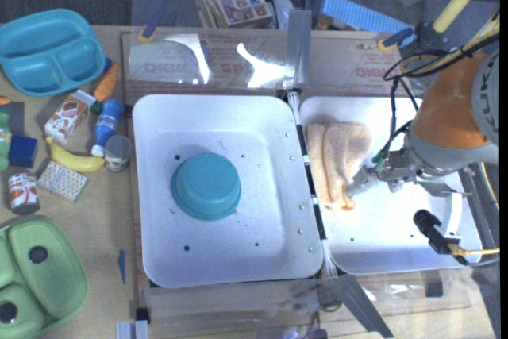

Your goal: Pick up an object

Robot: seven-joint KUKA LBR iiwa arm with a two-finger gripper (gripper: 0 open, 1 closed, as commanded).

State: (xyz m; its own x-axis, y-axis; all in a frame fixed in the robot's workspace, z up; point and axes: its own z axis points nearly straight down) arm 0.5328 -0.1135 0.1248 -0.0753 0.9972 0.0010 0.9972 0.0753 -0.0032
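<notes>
Soft, rumpled peach cloth [337,161] by right bin's [397,250] left wall, jaws' state indiscernible at gripper [367,179] touching it, round teal bowl [206,185] upside down mid left bin [159,131]

green tray [36,282] cropped, arm [460,103] cropped

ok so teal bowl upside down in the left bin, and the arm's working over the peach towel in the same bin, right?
Not the same bin. The camera view shows the teal bowl upside down in the left bin, but the peach towel lies in the right bin, against its left wall. The arm's end effector is at the towel's right edge, over the right bin.
</notes>
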